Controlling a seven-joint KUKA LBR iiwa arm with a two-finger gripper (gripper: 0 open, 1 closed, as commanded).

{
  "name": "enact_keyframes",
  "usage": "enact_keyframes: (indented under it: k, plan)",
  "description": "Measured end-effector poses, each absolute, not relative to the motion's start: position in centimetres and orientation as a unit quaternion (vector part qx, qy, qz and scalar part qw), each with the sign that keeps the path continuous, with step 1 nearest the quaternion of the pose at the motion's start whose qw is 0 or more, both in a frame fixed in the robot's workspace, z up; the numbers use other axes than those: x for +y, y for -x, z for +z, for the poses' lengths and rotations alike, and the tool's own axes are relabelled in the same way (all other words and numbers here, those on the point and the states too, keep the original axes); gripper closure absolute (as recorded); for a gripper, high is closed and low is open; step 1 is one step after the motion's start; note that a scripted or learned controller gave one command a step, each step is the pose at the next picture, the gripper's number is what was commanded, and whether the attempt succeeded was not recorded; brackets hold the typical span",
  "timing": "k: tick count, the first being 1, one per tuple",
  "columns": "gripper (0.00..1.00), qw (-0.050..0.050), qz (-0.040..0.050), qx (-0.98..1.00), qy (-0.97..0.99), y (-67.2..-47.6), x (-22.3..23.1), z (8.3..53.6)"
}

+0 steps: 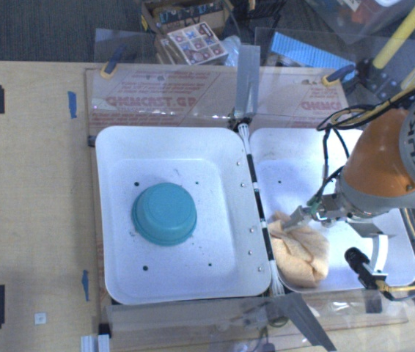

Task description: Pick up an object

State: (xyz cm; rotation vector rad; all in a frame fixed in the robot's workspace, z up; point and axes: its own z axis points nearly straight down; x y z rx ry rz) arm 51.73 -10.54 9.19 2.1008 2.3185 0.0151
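Overhead view of the two-bin bench. The gripper (296, 221) is seen over the right bin (288, 167), low in that bin's near-left part, carried by the grey arm with its orange band (378, 161) entering from the view's right. A crumpled tan cloth (303, 255) is shown just beneath and in front of the gripper tip, in the bin corner nearest the divider between the bins. Its upper edge is met by the tip, so the two appear to be touching. Whether the gripper is set wide or narrow cannot be told from this angle, and no object is seen held in it. A teal bowl (165, 213), turned upside down, is placed well apart to the gripper's far side, across the divider, near the middle of the left bin (193, 273).
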Motion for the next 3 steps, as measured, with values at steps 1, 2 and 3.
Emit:
enact_keyframes:
  k: [1,2,3]
  plan:
    - [0.00,0.009,0.0062,0.734,-0.679,-50.4,-10.2,9.2]
    - [0.00,0.010,0.0066,0.743,-0.669,-48.6,-9.7,9.2]
    - [1.00,0.009,0.0085,0.742,-0.670,-48.7,-9.7,10.3]
